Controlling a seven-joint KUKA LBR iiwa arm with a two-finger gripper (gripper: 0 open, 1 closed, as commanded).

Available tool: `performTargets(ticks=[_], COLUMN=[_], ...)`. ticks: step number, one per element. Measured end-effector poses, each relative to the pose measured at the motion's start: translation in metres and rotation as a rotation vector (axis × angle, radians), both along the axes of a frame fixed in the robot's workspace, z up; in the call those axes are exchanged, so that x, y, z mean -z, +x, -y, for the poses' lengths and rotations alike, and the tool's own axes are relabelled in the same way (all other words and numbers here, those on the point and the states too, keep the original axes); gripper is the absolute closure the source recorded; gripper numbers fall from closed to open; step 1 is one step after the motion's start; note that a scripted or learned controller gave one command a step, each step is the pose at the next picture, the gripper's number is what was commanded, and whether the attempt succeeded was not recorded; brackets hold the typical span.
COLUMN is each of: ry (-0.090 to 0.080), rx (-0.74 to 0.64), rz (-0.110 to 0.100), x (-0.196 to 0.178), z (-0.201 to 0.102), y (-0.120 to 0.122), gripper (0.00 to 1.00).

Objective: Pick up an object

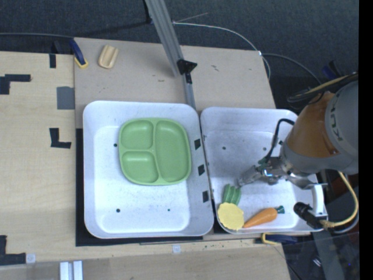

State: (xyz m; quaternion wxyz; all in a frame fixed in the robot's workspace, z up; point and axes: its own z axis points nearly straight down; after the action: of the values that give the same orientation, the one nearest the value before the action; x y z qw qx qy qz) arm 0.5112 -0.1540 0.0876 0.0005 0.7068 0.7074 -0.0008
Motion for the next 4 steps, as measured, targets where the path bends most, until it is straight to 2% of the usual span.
performTargets(ticks=[1, 2, 4], ry=[0.002, 0.0, 0.0], rx=[-0.001, 0.001, -0.001], rz=[-0.001, 0.004, 0.005], x=[-0.012, -0.068, -0.166], z=[-0.001, 0.009, 0.003], y=[0.0, -0.002, 0.005], gripper=[1.0, 1.0, 1.0])
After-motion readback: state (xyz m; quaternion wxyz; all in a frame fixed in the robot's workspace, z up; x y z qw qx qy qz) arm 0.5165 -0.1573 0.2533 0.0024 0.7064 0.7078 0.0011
